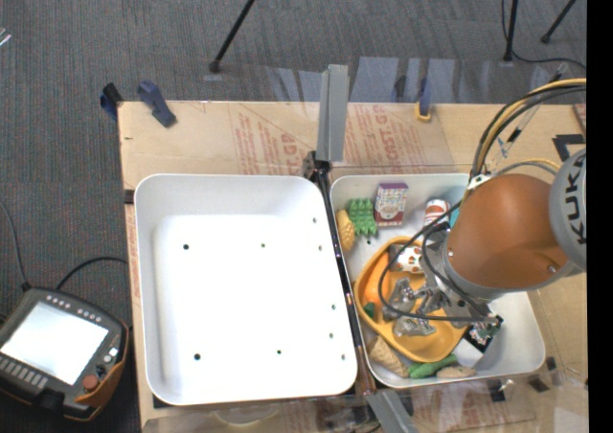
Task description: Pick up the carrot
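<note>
My gripper (414,314) hangs low in the right bin (533,350), over the inside of a tilted orange-yellow bowl (372,285). The arm's orange band (503,230) and wrist cover the middle and right of that bin and hide what lies beneath. No thing can be made out in the gripper. I cannot pick out a carrot with certainty among the items that show.
Around the bowl lie a green toy (361,216), a small purple-and-white box (391,203), a red-and-white can (437,210), a yellow corn-like piece (346,228), a tan cone (386,354) and a green piece (431,368). The left bin (239,278) stands alongside.
</note>
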`<state>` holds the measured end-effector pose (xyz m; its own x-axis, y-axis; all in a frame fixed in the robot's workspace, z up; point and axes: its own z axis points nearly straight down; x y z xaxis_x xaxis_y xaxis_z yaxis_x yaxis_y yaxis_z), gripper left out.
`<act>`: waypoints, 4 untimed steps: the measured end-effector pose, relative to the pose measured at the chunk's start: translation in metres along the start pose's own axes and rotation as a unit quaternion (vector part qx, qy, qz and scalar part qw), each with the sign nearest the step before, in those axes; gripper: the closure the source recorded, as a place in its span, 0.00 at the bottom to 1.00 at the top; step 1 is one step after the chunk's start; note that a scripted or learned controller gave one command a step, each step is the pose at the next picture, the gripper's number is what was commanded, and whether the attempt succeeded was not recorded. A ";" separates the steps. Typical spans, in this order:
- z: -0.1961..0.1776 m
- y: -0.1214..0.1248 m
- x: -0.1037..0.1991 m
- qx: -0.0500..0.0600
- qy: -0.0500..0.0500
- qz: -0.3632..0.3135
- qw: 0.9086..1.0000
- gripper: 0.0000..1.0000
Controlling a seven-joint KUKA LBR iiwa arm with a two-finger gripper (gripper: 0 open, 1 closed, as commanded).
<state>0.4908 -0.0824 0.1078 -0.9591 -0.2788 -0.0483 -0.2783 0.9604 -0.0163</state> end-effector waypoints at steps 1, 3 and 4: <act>-0.002 -0.002 -0.003 0.003 -0.006 0.000 1.000 0.00; 0.007 -0.014 -0.056 -0.007 0.015 -0.002 1.000 1.00; -0.002 -0.014 -0.057 -0.007 0.014 0.001 1.000 1.00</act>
<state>0.5492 -0.0801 0.1131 -0.9607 -0.2770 -0.0202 -0.2770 0.9609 -0.0019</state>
